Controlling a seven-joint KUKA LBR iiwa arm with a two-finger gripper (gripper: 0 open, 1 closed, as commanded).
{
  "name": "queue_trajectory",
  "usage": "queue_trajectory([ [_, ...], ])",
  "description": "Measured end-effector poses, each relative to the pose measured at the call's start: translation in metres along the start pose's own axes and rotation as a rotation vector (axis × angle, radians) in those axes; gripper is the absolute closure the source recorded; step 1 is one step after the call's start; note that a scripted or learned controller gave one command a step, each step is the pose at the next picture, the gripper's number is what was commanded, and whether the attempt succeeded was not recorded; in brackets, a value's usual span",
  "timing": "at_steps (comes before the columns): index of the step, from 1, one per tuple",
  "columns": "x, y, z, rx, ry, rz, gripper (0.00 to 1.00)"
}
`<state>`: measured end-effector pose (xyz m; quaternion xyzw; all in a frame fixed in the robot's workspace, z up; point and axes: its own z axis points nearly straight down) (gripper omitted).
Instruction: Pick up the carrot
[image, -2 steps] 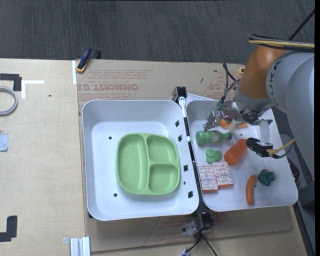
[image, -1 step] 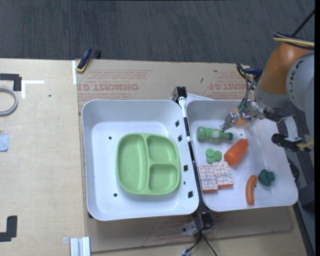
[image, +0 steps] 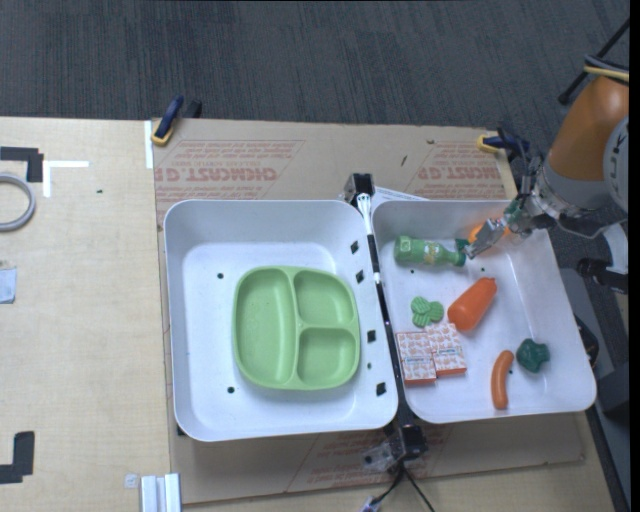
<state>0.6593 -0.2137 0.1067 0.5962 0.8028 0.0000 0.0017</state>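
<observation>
The carrot (image: 472, 304) lies slanted mid-right bin (image: 560, 290), below the pincer (image: 487, 236), whose opening cannot be judged here; a clean pick likely means dropping square across its thick middle, clear of the green bottle (image: 428, 252).

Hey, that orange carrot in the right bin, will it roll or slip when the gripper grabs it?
The carrot looks smooth and rounded, so it may slip from narrow fingers. Its tapered shape would likely roll in a curve if nudged. It appears to be a rigid toy, probably light.
</observation>
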Motion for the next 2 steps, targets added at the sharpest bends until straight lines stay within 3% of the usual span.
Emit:
queue_trajectory([
  [1,0.046,0.013,-0.097,0.000,0.001,-0.089,0.00],
  [2,0.034,0.010,0.014,0.001,0.001,-0.109,0.00],
])
